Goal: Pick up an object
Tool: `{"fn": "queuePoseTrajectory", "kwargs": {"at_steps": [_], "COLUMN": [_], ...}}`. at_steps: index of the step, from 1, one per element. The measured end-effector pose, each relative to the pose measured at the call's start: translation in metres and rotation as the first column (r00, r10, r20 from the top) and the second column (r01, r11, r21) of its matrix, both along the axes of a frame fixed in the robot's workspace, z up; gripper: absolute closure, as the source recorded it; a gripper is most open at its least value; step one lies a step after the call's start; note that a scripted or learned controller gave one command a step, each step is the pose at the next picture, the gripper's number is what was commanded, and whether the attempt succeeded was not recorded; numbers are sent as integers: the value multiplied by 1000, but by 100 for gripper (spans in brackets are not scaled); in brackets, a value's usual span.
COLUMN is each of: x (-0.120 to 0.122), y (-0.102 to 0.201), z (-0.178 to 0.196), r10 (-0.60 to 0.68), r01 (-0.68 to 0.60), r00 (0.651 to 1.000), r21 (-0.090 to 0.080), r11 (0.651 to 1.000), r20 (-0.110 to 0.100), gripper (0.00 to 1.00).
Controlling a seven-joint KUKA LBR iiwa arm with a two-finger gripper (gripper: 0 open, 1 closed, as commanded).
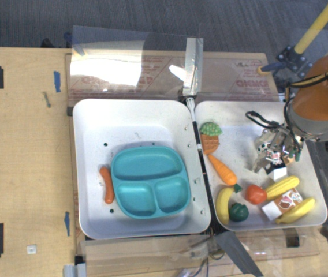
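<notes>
My gripper (275, 153) hangs over the right part of the right bin (233, 113), below the arm's orange band. Just under it lies a small white and black block (279, 172). In front of that are a yellow banana-like piece (283, 185), a red tomato (256, 194), a small printed box (283, 203) and another yellow piece (298, 211). An orange carrot (222, 169) lies to the gripper's left. Nothing is visibly held.
A green-topped orange toy (210, 136) lies by the divider. A banana (223, 203) and a dark green item (238, 212) sit at the right bin's front left. The left bin (89, 120) holds a teal divided plate (150, 180) and an orange sausage-shaped toy (107, 184).
</notes>
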State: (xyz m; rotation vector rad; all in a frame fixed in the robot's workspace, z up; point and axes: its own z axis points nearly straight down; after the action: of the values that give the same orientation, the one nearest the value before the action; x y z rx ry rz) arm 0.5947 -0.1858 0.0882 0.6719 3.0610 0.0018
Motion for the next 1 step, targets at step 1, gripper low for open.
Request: {"fn": "queuePoseTrajectory", "kwargs": {"at_steps": [1], "x": [-24], "y": [91], "z": [1], "r10": [-371], "r01": [371], "r00": [929], "r21": [2], "r11": [929], "r20": [4], "gripper": [0]}}
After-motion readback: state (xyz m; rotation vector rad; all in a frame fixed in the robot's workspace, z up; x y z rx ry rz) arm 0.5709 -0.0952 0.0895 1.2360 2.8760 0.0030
